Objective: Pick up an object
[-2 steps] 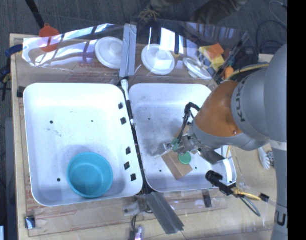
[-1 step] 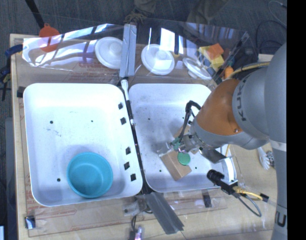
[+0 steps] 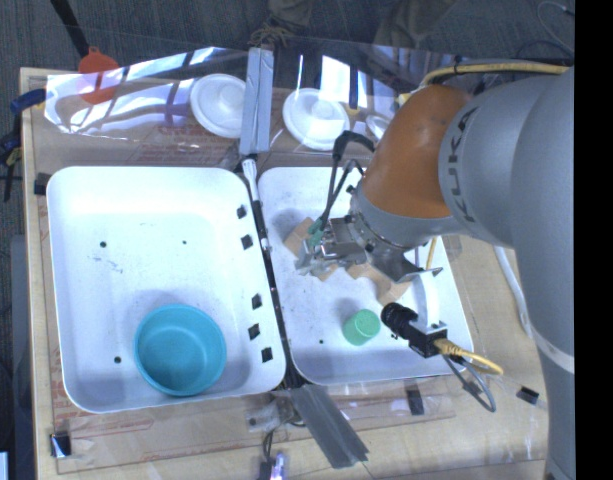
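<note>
bowl (image 3: 181, 348), teal and upright, sits nearest me at the front of the left bin (image 3: 136, 228), close to that bin's front rim. the rest of that floor, up to the far wall, is open white.

across the divider, in the right bin (image 3: 308, 318), a small green cup (image 3: 362, 327) stands toward the front, apart from the walls, with bare floor between it and the inner edge.

further in, i see the gripper (image 3: 321, 253) low over the bin's middle, right at a cluster of wooden blocks (image 3: 304, 234). one more tan block (image 3: 391, 291) lies just under the arm, toward the outer rim. i cannot tell whether the claw is clenched or released, nor whether it has any block.

the arm (image 3: 506, 168) covers the bin's far right corner. on its grey shell, next to the orange band (image 3: 416, 158), i read pale letters starting "ku"; the rest i cannot make out.

beyond both bins, two round white lids (image 3: 219, 103) lie on the bench near the far rims.
</note>
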Motion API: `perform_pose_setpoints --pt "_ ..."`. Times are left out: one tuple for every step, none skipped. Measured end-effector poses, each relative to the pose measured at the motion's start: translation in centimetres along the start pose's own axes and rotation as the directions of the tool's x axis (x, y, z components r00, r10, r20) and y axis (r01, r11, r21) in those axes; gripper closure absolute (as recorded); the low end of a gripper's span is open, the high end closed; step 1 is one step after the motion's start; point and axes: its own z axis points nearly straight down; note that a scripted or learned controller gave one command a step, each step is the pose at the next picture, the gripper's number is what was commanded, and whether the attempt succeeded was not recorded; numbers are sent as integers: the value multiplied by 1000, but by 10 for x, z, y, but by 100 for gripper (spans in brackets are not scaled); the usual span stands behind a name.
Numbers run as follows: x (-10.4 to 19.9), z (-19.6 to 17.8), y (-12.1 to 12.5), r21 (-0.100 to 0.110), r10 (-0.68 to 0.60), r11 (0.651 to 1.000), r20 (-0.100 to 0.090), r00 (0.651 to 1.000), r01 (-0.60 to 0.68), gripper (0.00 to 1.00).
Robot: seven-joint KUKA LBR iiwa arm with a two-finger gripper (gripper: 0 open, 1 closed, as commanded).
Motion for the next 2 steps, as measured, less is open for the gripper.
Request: perform_pose_setpoints --pt "-69 5 83 3 -69 998 1 998 69 100" --pt "-69 5 83 3 -70 998 1 998 70 0"
